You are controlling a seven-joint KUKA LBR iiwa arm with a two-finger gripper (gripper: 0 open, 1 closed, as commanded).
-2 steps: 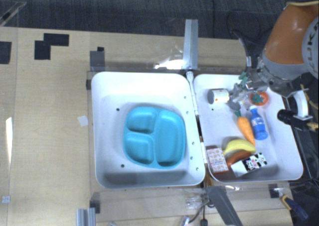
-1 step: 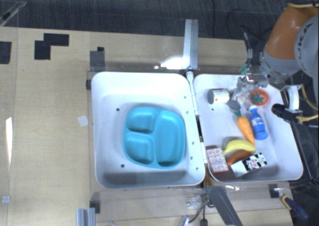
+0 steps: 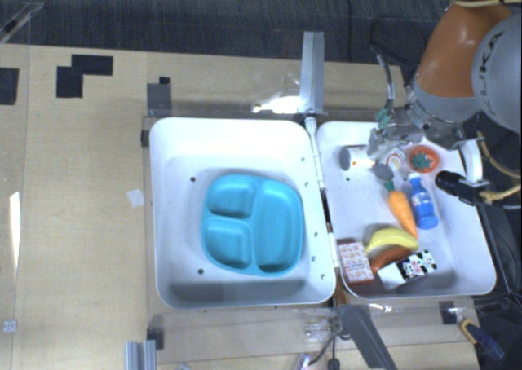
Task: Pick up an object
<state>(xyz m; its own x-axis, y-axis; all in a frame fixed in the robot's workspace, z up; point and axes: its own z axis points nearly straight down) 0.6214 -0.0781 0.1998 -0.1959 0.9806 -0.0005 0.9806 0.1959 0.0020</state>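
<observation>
Carrot (image 3: 401, 210), banana (image 3: 391, 239), blue bottle (image 3: 422, 202) crowd right bin (image 3: 481, 262) — tool (image 3: 390, 142) above, grip unclear.

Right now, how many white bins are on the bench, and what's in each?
2. The left bin holds a blue divided plate. The right bin holds a carrot, banana, blue bottle and other small items; some may be hidden under the arm.

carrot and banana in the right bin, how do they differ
The carrot is orange and tapered; the banana is yellow and curved. The carrot lies lengthwise toward the bin's far side, beside the blue bottle; the banana lies crosswise nearer the front, above the patterned box. Both are small toy foods lying flat in the right bin.
</observation>
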